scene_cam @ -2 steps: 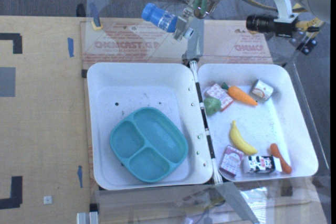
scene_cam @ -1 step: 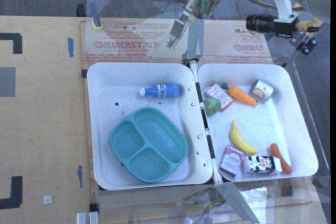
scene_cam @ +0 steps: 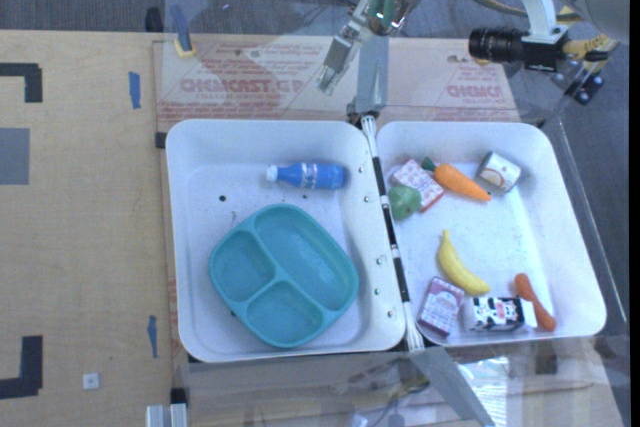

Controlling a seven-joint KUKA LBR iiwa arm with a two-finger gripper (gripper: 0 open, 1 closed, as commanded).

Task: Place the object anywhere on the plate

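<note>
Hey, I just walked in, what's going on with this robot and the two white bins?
The gripper hangs above the back edge of the bins with nothing between its fingers. The left bin has a teal plate and a blue bottle beside it, off the plate. The right bin has toy food, including a banana and a carrot. Nothing sits on the plate yet.

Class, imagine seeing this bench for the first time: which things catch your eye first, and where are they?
The teal divided plate in the left bin, with a blue bottle lying behind it. In the right bin, the yellow banana and orange carrot stand out.
</note>
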